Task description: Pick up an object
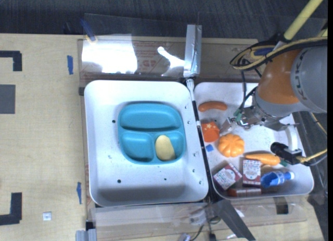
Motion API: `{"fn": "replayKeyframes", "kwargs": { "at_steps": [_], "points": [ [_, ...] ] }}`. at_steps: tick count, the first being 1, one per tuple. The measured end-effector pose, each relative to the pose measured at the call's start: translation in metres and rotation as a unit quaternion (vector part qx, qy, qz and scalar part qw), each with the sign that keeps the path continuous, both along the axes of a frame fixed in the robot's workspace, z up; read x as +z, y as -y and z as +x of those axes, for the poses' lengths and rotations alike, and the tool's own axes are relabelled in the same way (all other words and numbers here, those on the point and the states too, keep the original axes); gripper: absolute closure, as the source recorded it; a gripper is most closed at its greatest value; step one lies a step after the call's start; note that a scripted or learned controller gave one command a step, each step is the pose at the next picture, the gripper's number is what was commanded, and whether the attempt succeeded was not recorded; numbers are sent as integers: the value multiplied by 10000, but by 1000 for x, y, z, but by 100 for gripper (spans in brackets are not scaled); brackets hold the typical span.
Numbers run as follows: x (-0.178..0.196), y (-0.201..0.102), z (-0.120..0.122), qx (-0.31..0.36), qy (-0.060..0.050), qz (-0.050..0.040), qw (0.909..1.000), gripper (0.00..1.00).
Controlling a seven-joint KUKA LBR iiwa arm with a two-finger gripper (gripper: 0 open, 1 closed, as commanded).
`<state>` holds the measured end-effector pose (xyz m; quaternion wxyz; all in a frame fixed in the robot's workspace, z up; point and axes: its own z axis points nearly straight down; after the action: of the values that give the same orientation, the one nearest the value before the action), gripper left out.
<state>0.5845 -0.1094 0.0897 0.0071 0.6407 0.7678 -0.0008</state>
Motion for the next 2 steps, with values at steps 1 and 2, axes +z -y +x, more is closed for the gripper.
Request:
{"fn": "replayKeyframes", "kwargs": {
  "at_steps": [1,2],
  "points": [
    [10,-3,1,-2,16,24,10000,100],
    [0,-7,-32,462,8,42,9989,100]
  ]
}}
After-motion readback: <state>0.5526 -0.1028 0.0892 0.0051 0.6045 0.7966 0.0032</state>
